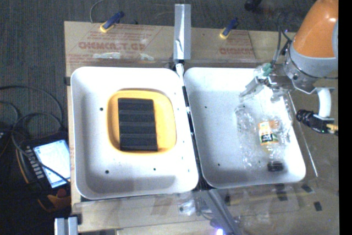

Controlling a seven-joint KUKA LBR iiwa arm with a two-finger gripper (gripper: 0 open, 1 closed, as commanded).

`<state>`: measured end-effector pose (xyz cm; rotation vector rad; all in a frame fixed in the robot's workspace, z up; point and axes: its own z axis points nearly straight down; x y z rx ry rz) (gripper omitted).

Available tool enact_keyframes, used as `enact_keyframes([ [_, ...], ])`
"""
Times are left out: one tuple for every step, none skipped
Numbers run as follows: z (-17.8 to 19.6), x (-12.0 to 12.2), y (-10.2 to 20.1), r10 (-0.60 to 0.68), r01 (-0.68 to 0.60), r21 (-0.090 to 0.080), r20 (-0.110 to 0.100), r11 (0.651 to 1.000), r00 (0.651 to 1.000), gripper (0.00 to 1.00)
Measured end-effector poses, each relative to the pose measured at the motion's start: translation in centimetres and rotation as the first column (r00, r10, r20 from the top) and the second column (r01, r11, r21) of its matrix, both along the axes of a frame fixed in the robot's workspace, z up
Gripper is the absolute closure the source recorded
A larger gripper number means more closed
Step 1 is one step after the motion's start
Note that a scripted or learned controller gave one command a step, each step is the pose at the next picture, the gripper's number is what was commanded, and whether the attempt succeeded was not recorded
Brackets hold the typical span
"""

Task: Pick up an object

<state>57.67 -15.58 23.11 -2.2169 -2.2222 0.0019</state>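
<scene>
- Fingers of the gripper (258,84) look spread and hold nothing, from what I see.
- Clear plastic packet (263,132) lies in the right bin (220,135), just below them.
- Pick hasn't happened yet, I reckon.

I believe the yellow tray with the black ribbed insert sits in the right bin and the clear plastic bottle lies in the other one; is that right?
Not quite: the camera view shows the yellow tray with its black ribbed insert in the left bin. The clear plastic bottle does lie in the other one, the right bin.
</scene>
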Motion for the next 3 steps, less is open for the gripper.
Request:
enact_keyframes([
  [0.0,0.0,0.0,0.0,0.0,0.0,0.0,1.0,1.0,0.0],
  [-11.9,-0.2,-5.5,0.221,-0.221,-0.004,0.01,0.975,0.975,0.0],
  [-12.6,-1.4,-6.5,0.389,-0.388,-0.022,0.04,0.921,0.921,0.0],
])
